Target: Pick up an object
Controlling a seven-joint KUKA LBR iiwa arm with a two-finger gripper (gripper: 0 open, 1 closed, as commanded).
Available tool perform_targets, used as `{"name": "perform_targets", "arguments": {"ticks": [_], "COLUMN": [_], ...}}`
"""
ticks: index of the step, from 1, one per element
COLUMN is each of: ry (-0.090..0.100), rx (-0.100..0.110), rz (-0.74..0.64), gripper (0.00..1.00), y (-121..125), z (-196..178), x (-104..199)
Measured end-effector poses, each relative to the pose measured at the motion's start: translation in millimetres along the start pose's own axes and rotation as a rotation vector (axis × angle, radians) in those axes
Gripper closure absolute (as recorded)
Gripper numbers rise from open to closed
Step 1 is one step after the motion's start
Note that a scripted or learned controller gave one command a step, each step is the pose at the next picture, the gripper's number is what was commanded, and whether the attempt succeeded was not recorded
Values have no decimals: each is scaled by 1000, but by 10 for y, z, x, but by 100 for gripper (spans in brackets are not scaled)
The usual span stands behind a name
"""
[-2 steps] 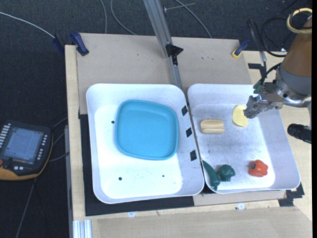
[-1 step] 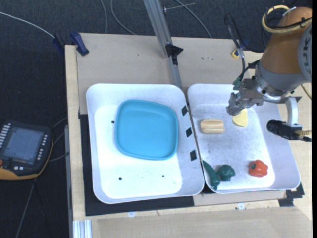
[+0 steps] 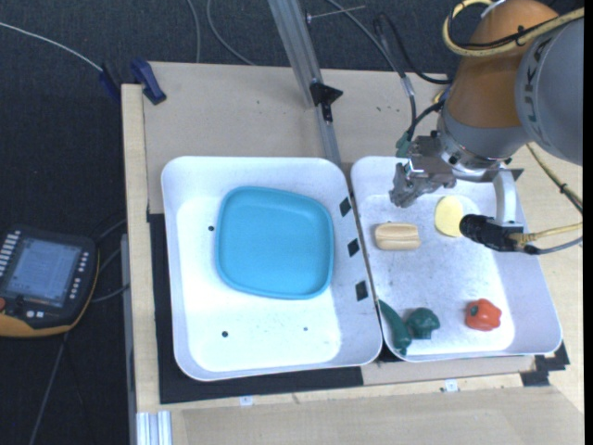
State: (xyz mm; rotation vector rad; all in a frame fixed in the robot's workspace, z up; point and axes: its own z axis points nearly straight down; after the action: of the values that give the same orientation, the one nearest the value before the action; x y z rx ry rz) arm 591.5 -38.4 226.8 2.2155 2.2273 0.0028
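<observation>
The right bin holds a tan bread roll, a pale yellow round piece, a red pepper and a dark green toy at its front left corner. My gripper hangs over the back of this bin, just behind the bread roll and left of the yellow piece. Nothing shows between its fingers. A black cylindrical part of the arm juts out beside the yellow piece.
The left bin holds a light blue square plate. A metal pole slants up from between the bins at the back. Cables lie on the dark floor behind, and a handheld pendant sits far left.
</observation>
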Motion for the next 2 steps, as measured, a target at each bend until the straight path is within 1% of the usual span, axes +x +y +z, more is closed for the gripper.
{"name": "perform_targets", "arguments": {"ticks": [1, 2], "ry": [0, 0], "rx": [1, 1], "rz": [1, 1], "gripper": [100, 100], "y": [141, 390], "z": [58, 80], "x": [491, 915]}}
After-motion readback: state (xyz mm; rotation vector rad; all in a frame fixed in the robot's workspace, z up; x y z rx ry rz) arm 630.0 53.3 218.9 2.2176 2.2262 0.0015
